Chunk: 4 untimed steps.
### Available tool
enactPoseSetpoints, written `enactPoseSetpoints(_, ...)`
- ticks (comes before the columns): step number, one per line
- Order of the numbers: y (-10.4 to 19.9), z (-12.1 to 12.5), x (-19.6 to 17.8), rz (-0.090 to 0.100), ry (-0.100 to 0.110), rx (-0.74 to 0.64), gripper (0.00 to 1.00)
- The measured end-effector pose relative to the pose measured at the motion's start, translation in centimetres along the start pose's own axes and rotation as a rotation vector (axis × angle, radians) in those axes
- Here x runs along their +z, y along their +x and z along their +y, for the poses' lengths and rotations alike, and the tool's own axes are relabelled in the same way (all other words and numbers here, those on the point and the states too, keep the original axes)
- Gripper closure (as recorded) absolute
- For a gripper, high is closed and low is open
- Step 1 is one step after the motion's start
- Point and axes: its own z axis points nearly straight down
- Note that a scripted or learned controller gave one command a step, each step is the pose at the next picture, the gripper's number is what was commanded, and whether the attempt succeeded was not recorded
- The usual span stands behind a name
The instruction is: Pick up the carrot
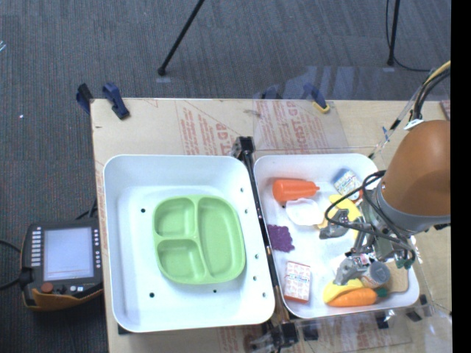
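While the arm's wrist hides the jaws, so their state cannot be told, the carrot lies just below, partly covered.

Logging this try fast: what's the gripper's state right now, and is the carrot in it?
Gripper: low in the right bin, just above the carrot; open or shut cannot be told, and no carrot seen between its fingers.

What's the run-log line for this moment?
arm: over right bin | gripper: just above carrot, near front edge | grasp: unconfirmed | divided green plate: left bin
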Motion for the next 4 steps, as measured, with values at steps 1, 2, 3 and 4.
enactPoseSetpoints(1, -2.7, -6.7, 9.5, -0.018, 0.000, -0.298, 0.00)
enactPoseSetpoints(2, -8.8, -6.9, 10.5, -0.005, 0.000, 0.150, 0.00)
enactPoseSetpoints(3, -12.9, -0.8, 10.5, -0.006, -0.002, 0.069, 0.00)
enactPoseSetpoints(4, -11.9, -4.4, 10.5, -0.004, 0.001, 0.037, 0.00)
